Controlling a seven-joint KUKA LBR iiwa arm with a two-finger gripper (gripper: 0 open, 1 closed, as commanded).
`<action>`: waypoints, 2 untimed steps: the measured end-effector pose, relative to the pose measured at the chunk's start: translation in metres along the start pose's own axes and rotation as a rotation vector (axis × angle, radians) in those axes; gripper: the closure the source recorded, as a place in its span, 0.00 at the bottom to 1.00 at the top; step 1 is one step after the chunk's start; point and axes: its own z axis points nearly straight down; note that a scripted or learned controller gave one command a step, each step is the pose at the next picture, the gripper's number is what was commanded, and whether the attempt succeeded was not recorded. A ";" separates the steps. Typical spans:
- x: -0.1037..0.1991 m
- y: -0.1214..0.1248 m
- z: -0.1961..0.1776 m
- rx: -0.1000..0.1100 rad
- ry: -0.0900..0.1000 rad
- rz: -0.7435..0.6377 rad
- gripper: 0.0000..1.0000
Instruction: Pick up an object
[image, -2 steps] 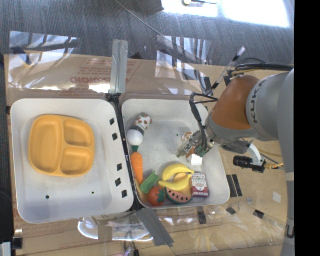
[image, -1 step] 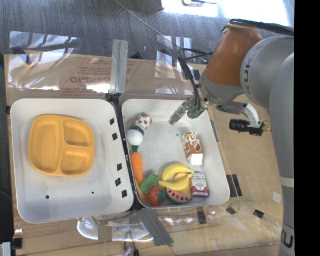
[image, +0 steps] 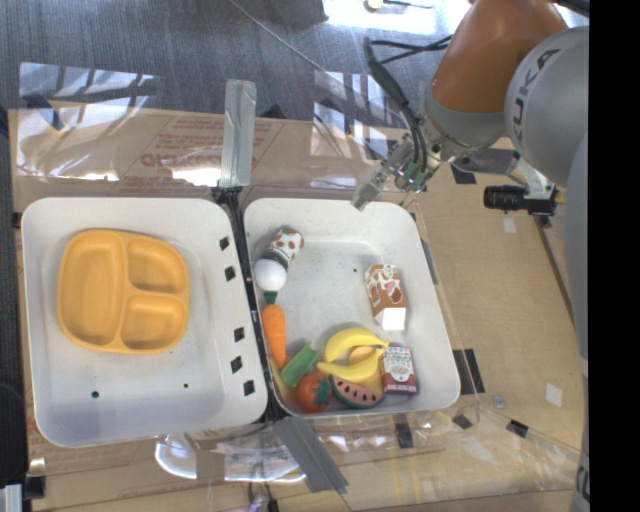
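My gripper (image: 385, 182) hangs over the back rim of the right bin (image: 430, 300), near its far right corner, above all the objects. Inside that bin lie a brown snack packet (image: 384, 287) on the right, a patterned cone with a white ball (image: 276, 258) on the left, and an orange carrot (image: 274, 333) below the cone. At the front, a yellow banana (image: 352, 347), a watermelon slice (image: 356, 391), a red tomato (image: 312, 393), a green piece (image: 298, 366) and a small red carton (image: 399, 369) are crowded together.
The left bin (image: 45, 395) holds a yellow divided plate (image: 122, 290). A black divider with clips (image: 243, 300) runs between the bins. Brown cardboard and clear plastic sheet (image: 150, 140) lie behind the bins. The grey arm (image: 530, 90) fills the upper right.
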 end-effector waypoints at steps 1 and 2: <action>-0.004 -0.017 -0.037 0.002 0.002 -0.041 1.00; 0.024 -0.004 -0.037 0.003 0.008 -0.232 1.00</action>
